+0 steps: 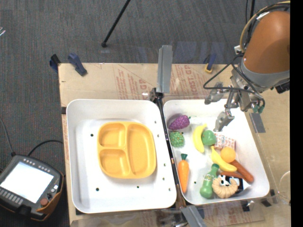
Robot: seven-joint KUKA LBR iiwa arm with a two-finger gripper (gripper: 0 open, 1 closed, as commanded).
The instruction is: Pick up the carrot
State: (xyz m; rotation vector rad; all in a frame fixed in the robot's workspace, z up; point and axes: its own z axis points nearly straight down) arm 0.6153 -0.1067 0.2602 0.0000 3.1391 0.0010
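The carrot [183, 172] is orange with a green top and lies along the left wall of the right bin [258, 167], near its front, pointing toward me. My gripper [239, 122] hangs over the far right part of that bin, well up and to the right of the carrot. Its fingers [222, 122] stand open and spread, with nothing between them. Above it is the arm's orange band [267, 41].
The right bin also holds purple grapes [179, 122], a green round vegetable [176, 139], a banana [199, 138], a green pepper [209, 137], an orange [227, 154], a sausage [242, 171] and other toys. A yellow divided plate [127, 149] lies in the left bin [80, 126].
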